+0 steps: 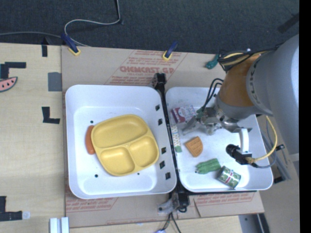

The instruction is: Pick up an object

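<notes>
My gripper (193, 122) reaches into the right bin (257, 181) from the right, low over its upper left part, beside a dark red and white packet (182, 113). Just below the gripper lies an orange bread-like piece (194, 146). A green toy (208, 166) and a small green-labelled can (228, 176) lie nearer the bin's front. Nothing shows between the gripper's tips.
The left bin (77, 130) holds a yellow divided tray (125, 143) with an orange item (89, 141) tucked at its left edge. A black divider with clips (165, 130) runs between the bins. Cables trail across the dark floor behind the bench.
</notes>
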`<state>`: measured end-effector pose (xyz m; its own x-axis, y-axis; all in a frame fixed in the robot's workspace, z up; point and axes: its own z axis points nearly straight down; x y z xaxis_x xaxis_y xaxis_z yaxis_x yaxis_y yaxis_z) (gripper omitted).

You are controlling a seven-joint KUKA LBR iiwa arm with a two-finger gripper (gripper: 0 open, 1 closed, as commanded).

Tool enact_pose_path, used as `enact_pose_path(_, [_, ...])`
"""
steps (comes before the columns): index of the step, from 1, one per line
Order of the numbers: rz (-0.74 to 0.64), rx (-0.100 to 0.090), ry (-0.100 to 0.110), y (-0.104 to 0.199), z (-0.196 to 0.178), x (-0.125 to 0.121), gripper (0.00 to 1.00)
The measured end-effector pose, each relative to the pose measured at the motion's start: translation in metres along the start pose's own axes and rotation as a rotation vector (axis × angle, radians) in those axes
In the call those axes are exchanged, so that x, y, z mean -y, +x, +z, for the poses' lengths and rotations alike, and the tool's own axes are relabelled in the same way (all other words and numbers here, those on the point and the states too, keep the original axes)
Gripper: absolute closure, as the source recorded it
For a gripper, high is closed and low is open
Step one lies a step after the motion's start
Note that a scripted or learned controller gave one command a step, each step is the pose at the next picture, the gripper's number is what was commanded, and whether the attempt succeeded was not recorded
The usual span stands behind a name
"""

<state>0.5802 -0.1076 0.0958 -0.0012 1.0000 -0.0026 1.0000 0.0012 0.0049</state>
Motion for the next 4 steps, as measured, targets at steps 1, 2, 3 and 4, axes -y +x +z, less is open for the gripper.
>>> enact_pose_path(1, [-0.001,-0.001,0.001,0.001,-0.009,0.000,1.00])
enact_pose_path(2, [-0.001,-0.001,0.001,0.001,-0.009,0.000,0.00])
enact_pose_path(3, [0.001,0.000,0.004,0.009,0.010,0.002,0.00])
enact_pose_path(4, [0.001,0.001,0.001,0.009,0.000,0.001,1.00])
